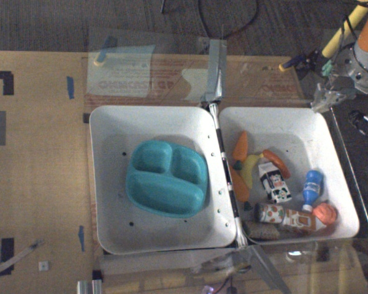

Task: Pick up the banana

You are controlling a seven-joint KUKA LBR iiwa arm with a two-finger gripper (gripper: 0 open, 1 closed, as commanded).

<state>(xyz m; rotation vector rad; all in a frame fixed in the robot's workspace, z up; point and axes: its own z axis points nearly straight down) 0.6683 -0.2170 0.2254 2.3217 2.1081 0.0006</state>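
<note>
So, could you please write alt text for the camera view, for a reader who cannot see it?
Two white bins sit side by side: the right bin holds a banana among carrots, a small carton, a blue bottle and other toys, while the left bin holds a teal tray. The gripper hovers beyond the right bin's far corner.

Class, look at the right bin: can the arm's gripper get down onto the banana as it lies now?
Probably, but not cleanly. The banana lies open from above, yet a carrot, a milk carton and a second carrot crowd it. The gripper sits above the bin's far corner.
</note>
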